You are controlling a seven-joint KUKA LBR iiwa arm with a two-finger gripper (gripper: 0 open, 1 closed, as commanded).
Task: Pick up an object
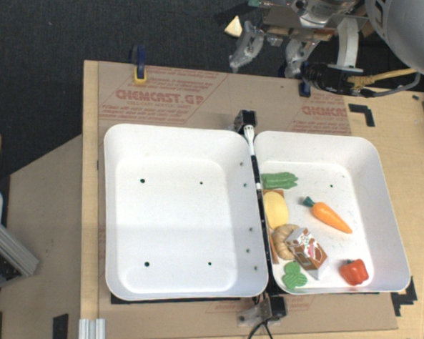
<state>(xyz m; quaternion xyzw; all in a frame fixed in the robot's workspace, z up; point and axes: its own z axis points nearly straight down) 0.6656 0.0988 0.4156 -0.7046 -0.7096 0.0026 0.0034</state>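
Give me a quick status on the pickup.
Pincer open, nothing between fingers, up beyond the bins. Carrot lying in right bin, untouched. Nothing covering it.

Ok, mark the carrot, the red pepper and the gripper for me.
carrot (329, 215): camera view, middle of its orange body.
red pepper (354, 271): camera view, centre of its red flesh.
gripper (270, 55): camera view, midway between its fingertips.

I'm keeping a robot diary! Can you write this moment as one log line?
two-finger gripper: open, holding nothing, above bins | orange toy carrot: right white bin | red toy pepper: same bin
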